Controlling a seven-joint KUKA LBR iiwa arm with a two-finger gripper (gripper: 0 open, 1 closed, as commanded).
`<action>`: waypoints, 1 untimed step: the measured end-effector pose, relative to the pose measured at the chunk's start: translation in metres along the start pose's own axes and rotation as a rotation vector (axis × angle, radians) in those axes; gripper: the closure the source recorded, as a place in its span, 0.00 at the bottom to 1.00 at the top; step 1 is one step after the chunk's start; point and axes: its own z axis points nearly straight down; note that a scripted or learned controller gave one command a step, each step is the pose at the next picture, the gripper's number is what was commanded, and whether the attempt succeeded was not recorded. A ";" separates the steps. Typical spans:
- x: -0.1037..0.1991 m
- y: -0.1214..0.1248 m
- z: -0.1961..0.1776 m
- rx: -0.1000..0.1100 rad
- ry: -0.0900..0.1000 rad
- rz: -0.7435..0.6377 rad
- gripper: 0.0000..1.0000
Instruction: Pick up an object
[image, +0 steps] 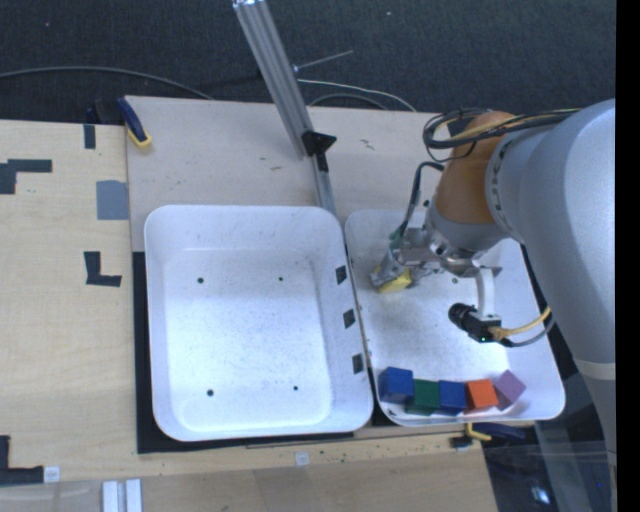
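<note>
Gripper of mine sits low in the right bin, fingers closed on a yellow block — near the bin's upper left corner. Along this bin's near wall lies a row — blue cube, green cube, orange cube, purple cube.

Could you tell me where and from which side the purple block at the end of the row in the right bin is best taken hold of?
Judging from this view, grip the purple block across its near and far faces, coming from above. Its left face abuts the orange block and the right bin's wall curves close on its right, so those sides seem too tight for the end effector.
</note>
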 end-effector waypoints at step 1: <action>0.009 -0.022 -0.095 -0.009 0.001 0.000 1.00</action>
